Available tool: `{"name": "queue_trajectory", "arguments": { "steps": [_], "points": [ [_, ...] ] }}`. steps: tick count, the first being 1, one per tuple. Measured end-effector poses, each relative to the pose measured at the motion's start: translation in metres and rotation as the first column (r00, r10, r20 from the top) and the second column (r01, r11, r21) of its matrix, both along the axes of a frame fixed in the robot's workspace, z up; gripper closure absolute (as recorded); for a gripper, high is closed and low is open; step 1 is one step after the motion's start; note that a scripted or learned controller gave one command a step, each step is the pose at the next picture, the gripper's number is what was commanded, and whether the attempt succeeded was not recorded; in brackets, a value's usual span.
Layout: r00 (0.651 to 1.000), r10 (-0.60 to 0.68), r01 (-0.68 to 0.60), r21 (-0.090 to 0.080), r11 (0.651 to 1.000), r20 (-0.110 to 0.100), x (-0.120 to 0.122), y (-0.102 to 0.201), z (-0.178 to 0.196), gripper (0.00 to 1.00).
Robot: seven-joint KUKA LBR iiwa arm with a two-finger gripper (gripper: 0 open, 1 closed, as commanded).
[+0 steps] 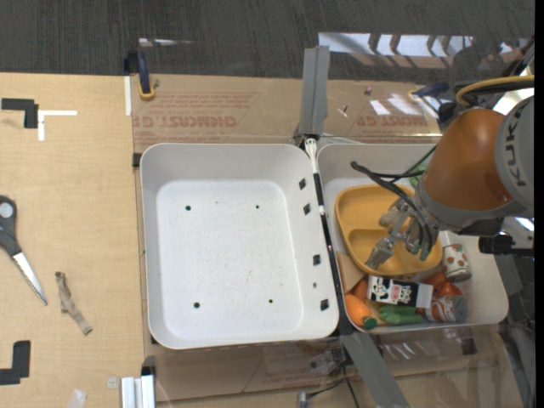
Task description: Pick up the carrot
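One carrot (pixel 359 306) lies at the near left corner of the right bin (pixel 486 311), orange, partly tucked against the bin wall. Touching it on the right is a green vegetable (pixel 402 315), lying lengthwise along the near wall. Just behind those two sits a small carton (pixel 399 293) with a black-and-white cow pattern, lying flat. To the right of the carton is a red-and-white packet (pixel 448 303), and just beyond that a small cup (pixel 456 263) with red markings (its print is too small to read).

Behind this cluster rests a yellow bowl (pixel 361 221), tilted, taking up the middle of the right bin. The gripper (pixel 399 238) hangs over the bowl's right half, well apart from the carrot. Its metal fingers (pixel 382 249) point down and to the left; whether they are spread or pressed together cannot be told from this angle, and nothing is visibly pinched between them. The arm (pixel 467 172) enters from the right, its orange band sitting above the wrist.

The left bin (pixel 170 236) stands just beside the right one, sharing a middle edge. Both rest on cardboard (pixel 212 113) laid across the wooden bench (pixel 68 211). Scissors (pixel 17 249) lie on the bench, well to the left of the bins.
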State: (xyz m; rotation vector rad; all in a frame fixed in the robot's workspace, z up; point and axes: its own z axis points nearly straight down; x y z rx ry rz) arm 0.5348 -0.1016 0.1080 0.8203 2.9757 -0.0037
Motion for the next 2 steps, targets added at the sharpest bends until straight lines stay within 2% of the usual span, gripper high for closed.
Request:
{"name": "queue_trajectory", "arguments": {
  "steps": [2],
  "points": [
    [0.986,-0.165,0.165,0.01,0.986,0.003,-0.0056,-0.0017,-0.0011,0.0]
  ]
}}
